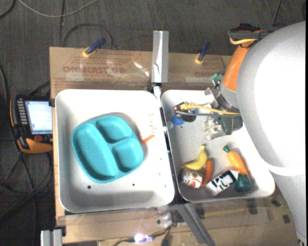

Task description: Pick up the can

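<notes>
camera view: can [192,178] lies beside banana [197,161] in right bin [264,188]

The grey arm [277,96] reaches in from the right, wrist lowered.

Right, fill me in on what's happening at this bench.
The grey arm reaches in from the right, its hand over the upper part of the right bin. The can lies untouched near that bin's front edge, beside a banana, a carrot and a black-and-white carton. The left bin holds a teal divided plate.
</notes>
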You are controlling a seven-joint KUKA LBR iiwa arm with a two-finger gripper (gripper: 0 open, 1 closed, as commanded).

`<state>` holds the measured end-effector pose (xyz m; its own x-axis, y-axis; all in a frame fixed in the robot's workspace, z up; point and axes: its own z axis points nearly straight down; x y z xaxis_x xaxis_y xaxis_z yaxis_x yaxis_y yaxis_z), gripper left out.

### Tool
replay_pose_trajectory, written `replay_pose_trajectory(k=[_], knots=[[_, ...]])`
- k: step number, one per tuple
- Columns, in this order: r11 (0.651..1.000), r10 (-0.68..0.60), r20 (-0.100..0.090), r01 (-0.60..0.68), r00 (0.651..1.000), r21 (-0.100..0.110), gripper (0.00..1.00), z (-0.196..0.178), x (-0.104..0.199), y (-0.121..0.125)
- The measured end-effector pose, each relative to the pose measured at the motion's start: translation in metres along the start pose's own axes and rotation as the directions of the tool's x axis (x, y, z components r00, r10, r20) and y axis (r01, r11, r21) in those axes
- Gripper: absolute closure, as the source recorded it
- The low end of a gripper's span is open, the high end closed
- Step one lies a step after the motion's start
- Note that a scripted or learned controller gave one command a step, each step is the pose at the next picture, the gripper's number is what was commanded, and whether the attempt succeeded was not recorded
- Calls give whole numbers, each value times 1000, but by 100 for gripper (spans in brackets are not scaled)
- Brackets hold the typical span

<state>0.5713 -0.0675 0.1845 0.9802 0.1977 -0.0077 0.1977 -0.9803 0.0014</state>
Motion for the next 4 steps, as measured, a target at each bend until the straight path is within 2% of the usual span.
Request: replay_pose_trajectory(k=[1, 2, 3, 4], knots=[[1000, -1, -1, 1, 1000, 0, 100, 2, -33, 1], [994, -108, -2, 108, 994, -1, 100, -44, 44, 11], [1000, -4, -1, 4, 1000, 3, 100, -64, 26, -49], [1000, -2, 1, 2, 1000, 2, 100, 3, -30, -59]])
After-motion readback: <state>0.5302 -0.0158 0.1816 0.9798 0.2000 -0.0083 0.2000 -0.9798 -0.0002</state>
